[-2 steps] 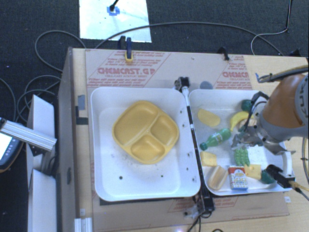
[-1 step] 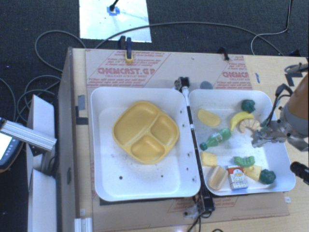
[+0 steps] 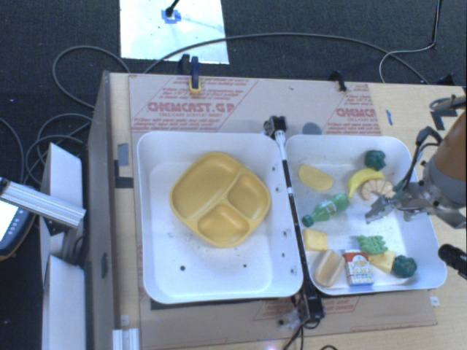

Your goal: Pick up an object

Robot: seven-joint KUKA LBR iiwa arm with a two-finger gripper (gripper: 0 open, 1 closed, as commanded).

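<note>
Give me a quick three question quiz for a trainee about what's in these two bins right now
1. True or false: the yellow divided plate lies in the left bin.
2. Which thing lies nearest the gripper? A green bottle B banana C small carton
3. Fill in: both bins are ____ in colour.

Key: 1 true; 2 B; 3 white.

Yellow divided plate (image 3: 220, 198), left bin (image 3: 157, 217).
</note>
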